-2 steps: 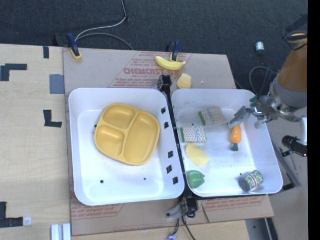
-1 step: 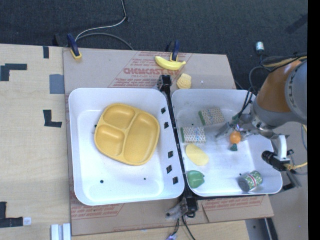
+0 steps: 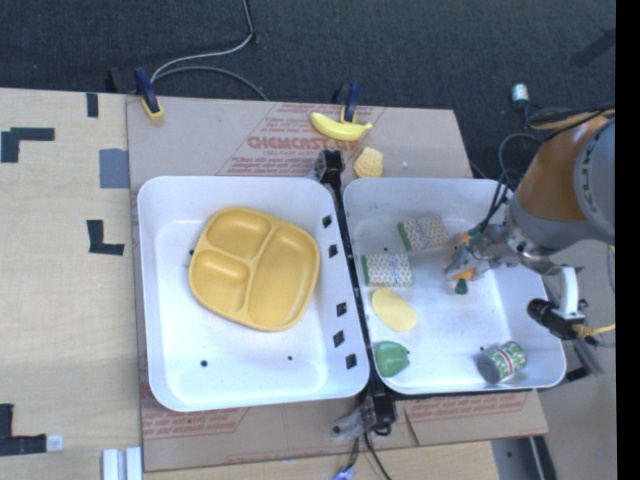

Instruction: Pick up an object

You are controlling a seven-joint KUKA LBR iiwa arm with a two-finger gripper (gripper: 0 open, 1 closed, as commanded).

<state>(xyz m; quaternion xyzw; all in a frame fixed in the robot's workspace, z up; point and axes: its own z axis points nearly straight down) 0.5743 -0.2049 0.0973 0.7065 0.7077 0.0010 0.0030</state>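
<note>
Camera view: the grey arm with its orange band enters from the right, partly cut off by the frame edge, and its two-finger gripper sits low over the right white bin, too small and dark to tell what state it is in. Just at its tip is a small orange-and-green object, hard to identify and not clearly held. Same bin: two speckled green-edged sponge blocks, a pale yellow lemon-shaped piece, a green rounded fruit at the near wall, a small grey-green can on its side; left white bin carries a yellow divided plastic plate.
</note>
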